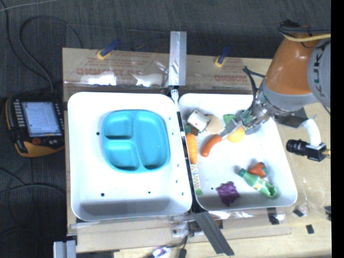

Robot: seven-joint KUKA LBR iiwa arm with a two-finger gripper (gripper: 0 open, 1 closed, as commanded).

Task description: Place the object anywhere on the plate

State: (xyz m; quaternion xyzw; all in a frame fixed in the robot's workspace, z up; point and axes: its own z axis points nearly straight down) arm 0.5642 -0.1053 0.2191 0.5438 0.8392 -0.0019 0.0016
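Note:
A blue plate (134,140) with three compartments lies in the left bin (86,187). The right bin (279,160) holds several toy foods. My gripper (239,124) reaches down into the upper middle of that bin. It sits just above a yellow piece (236,137) and right of a red-orange sausage-shaped piece (210,144). A green piece (230,118) lies right by the gripper on its left. Nothing shows clearly in the gripper's hold. The gripper is well right of the plate, across the divider.
An orange carrot (191,147) lies along the divider. A white-brown block (196,120) and a beige lump (214,124) sit at the bin's top left. Purple grapes (228,192) and a green bottle with a red piece (258,177) lie near the front.

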